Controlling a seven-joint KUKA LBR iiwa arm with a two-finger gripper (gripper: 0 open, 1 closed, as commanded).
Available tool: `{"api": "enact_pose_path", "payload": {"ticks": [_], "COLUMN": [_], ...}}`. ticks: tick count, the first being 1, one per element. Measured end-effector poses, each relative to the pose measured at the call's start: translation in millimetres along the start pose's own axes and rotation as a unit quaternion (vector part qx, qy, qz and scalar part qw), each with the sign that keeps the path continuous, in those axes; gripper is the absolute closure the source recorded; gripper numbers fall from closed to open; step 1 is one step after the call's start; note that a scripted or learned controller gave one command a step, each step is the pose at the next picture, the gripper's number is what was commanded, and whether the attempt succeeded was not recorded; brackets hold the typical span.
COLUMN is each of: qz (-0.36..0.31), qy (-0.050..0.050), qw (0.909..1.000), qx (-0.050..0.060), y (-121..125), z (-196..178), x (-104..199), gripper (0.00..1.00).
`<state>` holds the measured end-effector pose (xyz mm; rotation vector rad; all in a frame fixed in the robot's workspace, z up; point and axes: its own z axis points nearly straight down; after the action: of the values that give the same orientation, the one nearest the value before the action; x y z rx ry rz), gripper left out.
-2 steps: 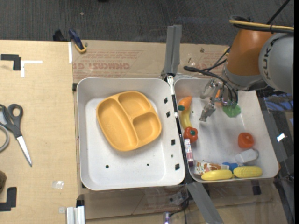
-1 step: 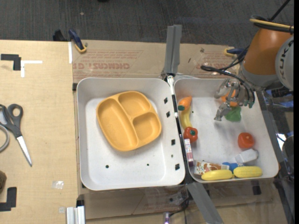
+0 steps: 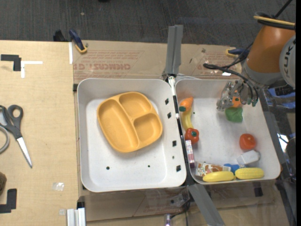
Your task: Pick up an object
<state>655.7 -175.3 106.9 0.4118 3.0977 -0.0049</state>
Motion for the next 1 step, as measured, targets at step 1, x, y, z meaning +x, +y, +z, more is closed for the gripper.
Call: {"api": "enact_pose_path", "payload": {"ticks": [1], "qz": [0.077], "qy": [0.006], "qw": [0.9970], "qx": [0.000], "y": [36.4], "z": [-118.8], "x": [38.9], "gripper": [1.00]}}
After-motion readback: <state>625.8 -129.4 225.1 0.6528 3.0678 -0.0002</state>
